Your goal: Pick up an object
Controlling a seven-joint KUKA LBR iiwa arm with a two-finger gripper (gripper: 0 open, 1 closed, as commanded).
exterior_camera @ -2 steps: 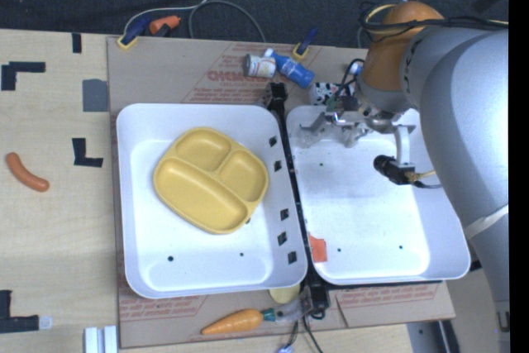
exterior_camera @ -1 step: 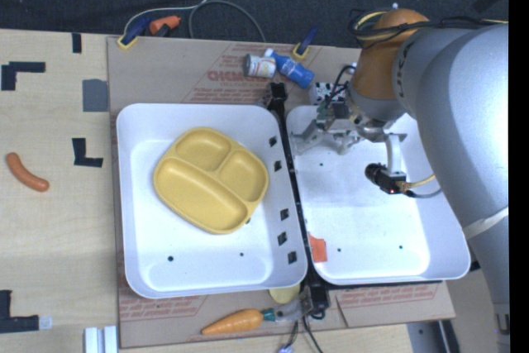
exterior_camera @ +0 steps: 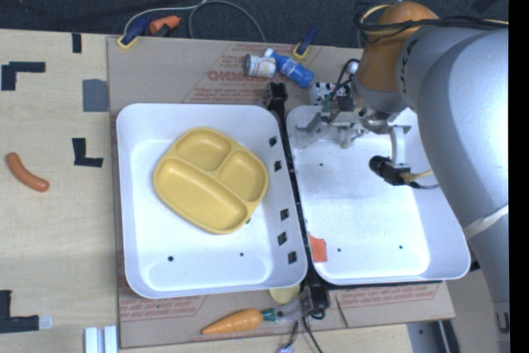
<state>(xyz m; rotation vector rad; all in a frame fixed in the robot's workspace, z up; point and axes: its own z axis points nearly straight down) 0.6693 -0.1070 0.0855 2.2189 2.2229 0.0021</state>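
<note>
- A yellow divided plate [exterior_camera: 212, 178] is seen in the white bin [exterior_camera: 136, 260] left of the claw [exterior_camera: 331, 126].
- The bin beneath the claw [exterior_camera: 446, 256] is white, marked by a small orange tag [exterior_camera: 317, 248].
- An orange carrot [exterior_camera: 233, 322] with a green top is seen on the tan table [exterior_camera: 50, 260].
- An orange-red sausage [exterior_camera: 26, 171] is seen far left.
- A blue-and-white bottle [exterior_camera: 281, 66] is seen behind the claw.

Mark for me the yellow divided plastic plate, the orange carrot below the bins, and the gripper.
Yellow divided plastic plate [exterior_camera: 211, 178]: camera view, on the ridge between its compartments.
Orange carrot [exterior_camera: 231, 321]: camera view, on the middle of its body.
Gripper [exterior_camera: 331, 131]: camera view, at its tip over the right bin.
</note>
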